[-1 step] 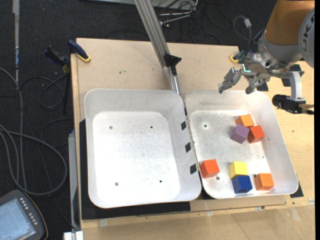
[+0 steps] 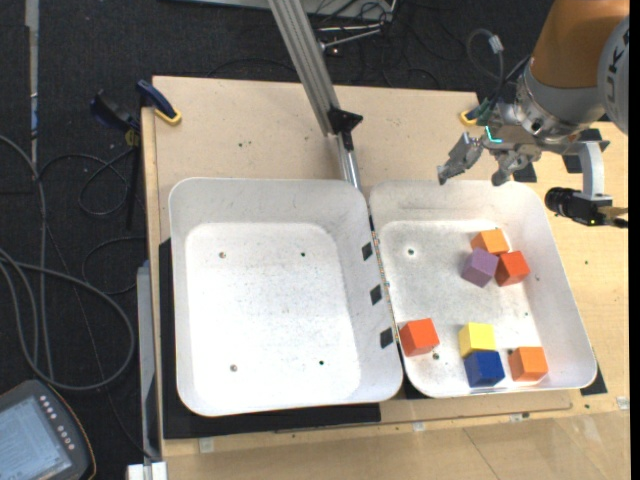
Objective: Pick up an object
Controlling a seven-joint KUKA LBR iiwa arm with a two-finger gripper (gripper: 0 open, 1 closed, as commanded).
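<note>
We are hovering the two-finger gripper point(image 2: 482, 163) — fingers spread, holding nothing — and are favouring the isolated orange cube point(image 2: 419, 335) for clean clearance.

Seven small blocks point(image 2: 480, 267) lie loose in the right bin point(image 2: 560, 268), orange, purple, yellow, blue.

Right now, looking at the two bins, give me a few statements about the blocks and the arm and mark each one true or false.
1. All the blocks lie in the right bin. True.
2. The purple block sits in the left bin. False: it is in the right bin, beside a red block.
3. The blue block is next to the yellow block. True.
4. The pincer grips a block. False: it holds nothing, above the right bin's far edge.
</note>
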